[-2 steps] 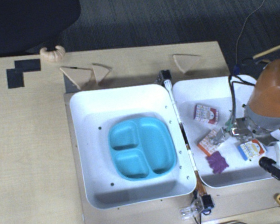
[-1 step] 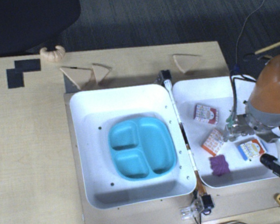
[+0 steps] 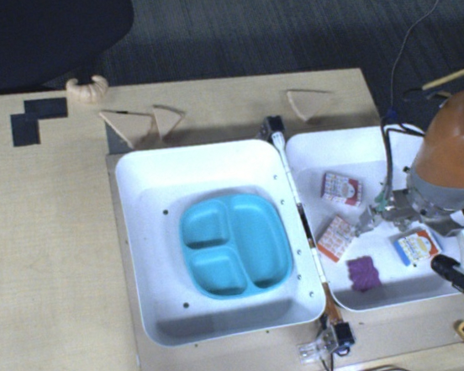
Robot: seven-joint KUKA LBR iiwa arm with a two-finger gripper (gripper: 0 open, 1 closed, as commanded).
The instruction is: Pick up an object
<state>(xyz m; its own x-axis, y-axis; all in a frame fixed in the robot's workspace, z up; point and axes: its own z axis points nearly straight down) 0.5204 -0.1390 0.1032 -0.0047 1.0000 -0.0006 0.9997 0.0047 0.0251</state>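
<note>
Bench scene, seen from above: my gripper (image 3: 377, 214) hangs low over the right bin (image 3: 329, 152), reaching in from the right, with the orange band of my arm (image 3: 452, 151) just behind it. Whether it is wide or narrow I cannot tell; the metal at the tip is a blur against the white floor, and nothing shows between it that I could call held.

Candidates for the pick lie close together. A red and white packet (image 3: 341, 187) sits toward the back of the bin, a second red and white packet (image 3: 335, 237) lies tilted just beside my tip on its left, a purple object (image 3: 363, 272) rests near the front wall, and a small blue and orange packet (image 3: 415, 246) lies partly under my wrist. The left bin (image 3: 149, 234) carries a blue divided tray (image 3: 234, 243), well apart from me.

Risk, as I judge it, comes from flatness and crowding. The tilted packet lies thin against the floor, so a closing grip could skate over it or merely nudge it toward the dividing wall. Coming down between two packets could catch an edge of each and lift neither. The purple object looks the bulkier, likelier grasp.
</note>
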